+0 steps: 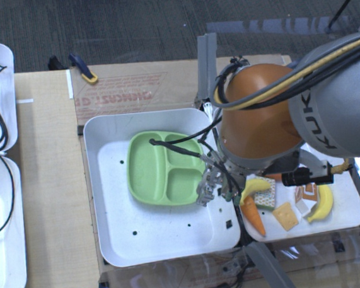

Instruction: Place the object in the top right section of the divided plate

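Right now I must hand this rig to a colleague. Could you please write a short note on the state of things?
Gripper: low over the right edge of the green divided plate; whether it holds anything cannot be told from this view.
Plate: lies in the left white bin, and the sections in view carry nothing.
Toy food: a carrot, a cheese slice and two bananas lie in the right bin.
Done: no object seen on the plate.
Left: put the object in the plate's top right section.

Pale green divided plate (160, 167) flat in the left white bin (113, 241); right edge under the arm
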You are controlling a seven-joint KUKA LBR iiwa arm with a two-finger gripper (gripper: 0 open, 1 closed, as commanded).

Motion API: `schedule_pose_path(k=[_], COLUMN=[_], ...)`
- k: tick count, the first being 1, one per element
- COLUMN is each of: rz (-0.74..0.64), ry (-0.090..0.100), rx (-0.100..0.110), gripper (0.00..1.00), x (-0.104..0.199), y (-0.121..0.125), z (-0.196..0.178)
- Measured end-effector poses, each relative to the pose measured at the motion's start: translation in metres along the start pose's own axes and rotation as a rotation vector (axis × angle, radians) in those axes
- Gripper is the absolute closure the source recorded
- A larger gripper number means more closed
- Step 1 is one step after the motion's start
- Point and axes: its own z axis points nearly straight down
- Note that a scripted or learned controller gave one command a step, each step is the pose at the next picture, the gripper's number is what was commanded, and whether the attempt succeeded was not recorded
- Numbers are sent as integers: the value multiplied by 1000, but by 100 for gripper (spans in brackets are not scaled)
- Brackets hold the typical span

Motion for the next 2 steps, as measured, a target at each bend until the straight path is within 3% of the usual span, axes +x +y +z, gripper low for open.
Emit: schedule_pose_path(k=[1,2], rz=[0,-32], ry=[0,3], rx=[0,2], gripper=[0,0], x=[0,8], y=[0,16], z=[0,53])
